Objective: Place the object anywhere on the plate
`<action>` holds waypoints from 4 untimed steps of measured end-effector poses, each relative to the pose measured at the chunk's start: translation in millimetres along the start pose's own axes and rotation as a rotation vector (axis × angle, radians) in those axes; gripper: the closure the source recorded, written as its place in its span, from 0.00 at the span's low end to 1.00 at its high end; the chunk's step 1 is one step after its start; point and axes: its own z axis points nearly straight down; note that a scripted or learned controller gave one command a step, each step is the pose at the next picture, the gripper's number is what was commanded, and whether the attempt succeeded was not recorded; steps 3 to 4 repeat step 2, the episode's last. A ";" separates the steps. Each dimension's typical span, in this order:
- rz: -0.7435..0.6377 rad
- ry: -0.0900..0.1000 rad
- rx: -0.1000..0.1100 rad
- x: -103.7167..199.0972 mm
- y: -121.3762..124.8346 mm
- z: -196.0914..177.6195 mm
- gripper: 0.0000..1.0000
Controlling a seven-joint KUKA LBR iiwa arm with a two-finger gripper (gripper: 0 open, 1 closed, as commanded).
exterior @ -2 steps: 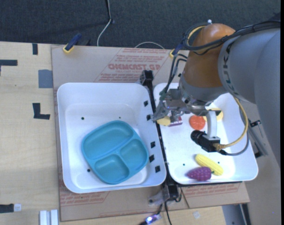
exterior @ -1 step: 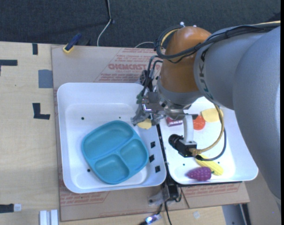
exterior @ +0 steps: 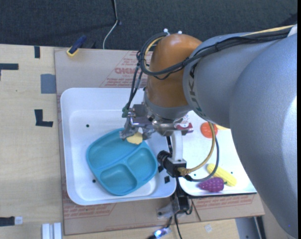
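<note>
Two bins side by side on the table

The plate (exterior: 121, 164) lies in the left bin (exterior: 73, 133); the toy grapes (exterior: 211, 184) and banana (exterior: 223, 176) lie in the right bin (exterior: 240, 185).

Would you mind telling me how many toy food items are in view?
4: a yellow piece at the gripper over the blue plate; an orange one, a corn cob and purple grapes in the right bin. The arm may hide more.

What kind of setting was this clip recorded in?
Probably a robotics lab test bench: a robot arm over white bins, toy fruit such as purple grapes, and a blue divided plate.
</note>
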 end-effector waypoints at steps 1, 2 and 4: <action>0.001 -0.001 -0.001 51.1 -6.6 -1.7 1.00; 0.005 -0.003 0.000 47.8 -6.0 -1.6 0.00; 0.005 -0.003 0.000 47.8 -6.0 -1.6 0.00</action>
